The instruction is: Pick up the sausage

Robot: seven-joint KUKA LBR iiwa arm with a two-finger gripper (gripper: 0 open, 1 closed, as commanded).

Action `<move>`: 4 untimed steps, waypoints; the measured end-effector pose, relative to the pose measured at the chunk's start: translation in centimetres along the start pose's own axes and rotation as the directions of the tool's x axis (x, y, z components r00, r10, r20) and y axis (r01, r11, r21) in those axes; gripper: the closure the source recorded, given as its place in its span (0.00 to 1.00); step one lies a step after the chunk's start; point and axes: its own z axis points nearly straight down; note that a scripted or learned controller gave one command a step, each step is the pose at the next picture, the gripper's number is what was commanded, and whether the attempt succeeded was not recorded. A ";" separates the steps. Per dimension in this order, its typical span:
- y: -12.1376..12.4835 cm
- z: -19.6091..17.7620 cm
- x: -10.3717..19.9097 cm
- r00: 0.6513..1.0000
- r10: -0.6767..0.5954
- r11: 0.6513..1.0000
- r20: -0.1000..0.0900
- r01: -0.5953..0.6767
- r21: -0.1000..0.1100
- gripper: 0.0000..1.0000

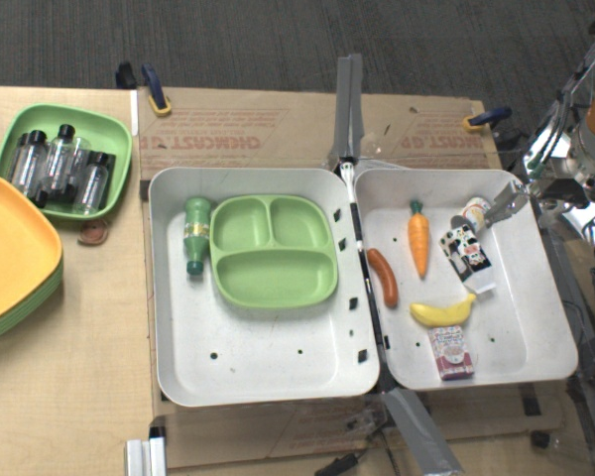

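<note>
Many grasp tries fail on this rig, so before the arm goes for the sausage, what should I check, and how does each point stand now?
1. Sausage in plain sight, at the right bin's left wall: ok.
2. Nothing lying on the sausage: ok.
3. Room beside it: the carrot lies apart to its right, the banana lower right, apart: ok.
4. Bin wall close along its left side, may crowd a finger: not ok.
5. Gripper over the sausage: not ok, it is near the cow-patterned carton on the bin's right side.
6. Finger opening: cannot tell.
</note>
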 end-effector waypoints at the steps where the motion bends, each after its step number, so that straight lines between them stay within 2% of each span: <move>1: -3.3 8.7 3.7 1.000 -0.002 1.000 -0.001 0.002 0.000 0.00; 2: -7.5 15.2 3.3 1.000 -0.016 1.000 -0.001 0.016 0.000 0.00; 3: -5.0 5.1 9.5 0.995 -0.103 0.995 0.001 0.103 -0.002 0.00; 4: 2.0 4.9 7.2 0.998 -0.063 0.998 0.002 0.063 -0.001 0.00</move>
